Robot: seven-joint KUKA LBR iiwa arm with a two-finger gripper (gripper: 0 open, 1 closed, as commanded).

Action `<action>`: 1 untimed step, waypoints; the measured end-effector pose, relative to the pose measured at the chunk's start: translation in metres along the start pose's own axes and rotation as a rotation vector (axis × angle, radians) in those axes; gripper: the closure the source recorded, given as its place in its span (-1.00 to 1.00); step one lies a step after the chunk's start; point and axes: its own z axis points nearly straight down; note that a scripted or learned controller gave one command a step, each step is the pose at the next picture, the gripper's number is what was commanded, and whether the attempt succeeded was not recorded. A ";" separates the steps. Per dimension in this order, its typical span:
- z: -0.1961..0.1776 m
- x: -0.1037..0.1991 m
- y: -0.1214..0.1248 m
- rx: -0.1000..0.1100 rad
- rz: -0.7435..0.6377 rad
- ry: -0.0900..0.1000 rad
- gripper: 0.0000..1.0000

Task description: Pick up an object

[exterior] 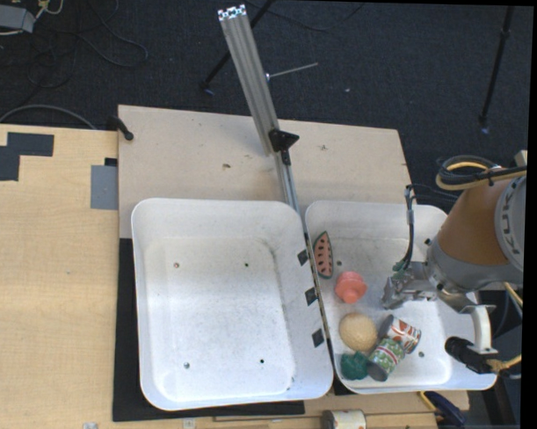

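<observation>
Looking down on the surface point(209, 154) in the camera view, the claw point(405, 289) hangs low in the right bin point(374, 222), and I cannot tell its state, because the wrist hides it. Nothing shows held in it.

The nearest things lie in the front part of this bin: a pink ball point(351, 286) just beside the claw, a beige ball point(358, 331), a small can point(396, 344) and a green toy point(355, 366). A watermelon slice point(322, 255) lies against the divider. The left bin point(216, 216) sits beside it.

The can seems the best target. Its long axis runs slanted, from the near left to the far right, with the red end toward the arm. I think the claw should come straight down and close across this axis, because the beige ball and the green toy sit very near.
</observation>
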 end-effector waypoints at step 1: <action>-0.060 0.006 0.001 -0.004 -0.008 -0.002 1.00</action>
